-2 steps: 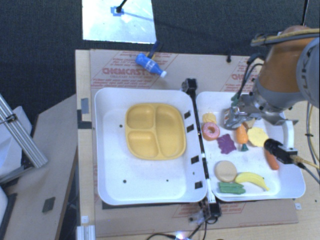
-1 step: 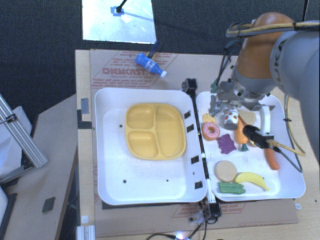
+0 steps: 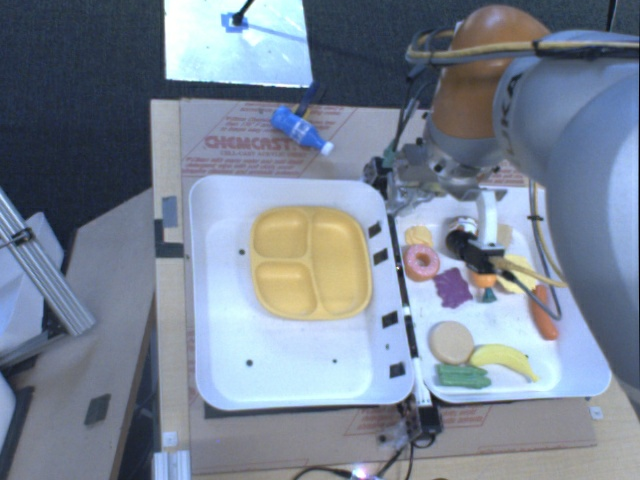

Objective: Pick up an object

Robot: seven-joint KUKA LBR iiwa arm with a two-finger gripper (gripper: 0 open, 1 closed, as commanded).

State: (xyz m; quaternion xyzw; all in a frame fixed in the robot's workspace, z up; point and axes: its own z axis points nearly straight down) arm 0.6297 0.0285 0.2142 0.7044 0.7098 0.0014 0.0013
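Two white bins (image 3: 222, 360) on cardboard bench (image 3: 240, 150)

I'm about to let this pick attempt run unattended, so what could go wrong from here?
1. The right bin is crowded: the pink donut, purple piece and small orange piece lie close together, so a grab may catch two or none.
2. The arm hangs over that bin's far end, close to the divider wall; a descent there might clip it.
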